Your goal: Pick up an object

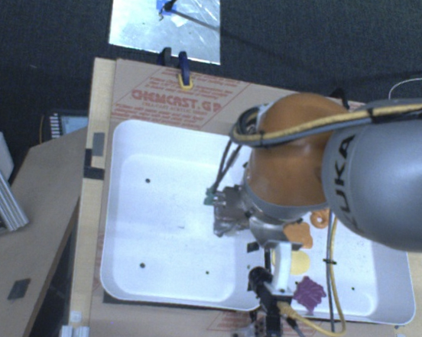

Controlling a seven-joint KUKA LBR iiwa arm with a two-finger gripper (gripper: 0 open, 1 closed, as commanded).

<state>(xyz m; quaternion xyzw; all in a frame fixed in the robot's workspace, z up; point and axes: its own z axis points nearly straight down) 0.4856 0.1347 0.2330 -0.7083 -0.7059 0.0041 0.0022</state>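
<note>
- Grey arm with an orange band (294, 155) reaches in from the right, its wrist bent down over the two bins' shared edge.
- Two-finger gripper (226, 214) hangs at the left white bin's (149, 225) right side; whether it is parted or closed cannot be told.
- Purple crumpled object (309, 292) lies in the right white bin (379, 294), near the wrist.

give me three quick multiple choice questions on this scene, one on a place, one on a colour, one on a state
1. The purple thing lies:
a) in the left bin
b) in the right bin
c) on the cardboard

2. The ring is:
a) green
b) blue
c) orange

3. The purple thing is:
a) resting on the bin floor
b) stacked on the ring
c) balanced on the bin's rim

Answers:
1 b, it sits inside the right bin's white wall, near its front edge.
2 c, the ring shows plain orange against the white.
3 a, it lies on the white floor, apart from the ring.
</note>
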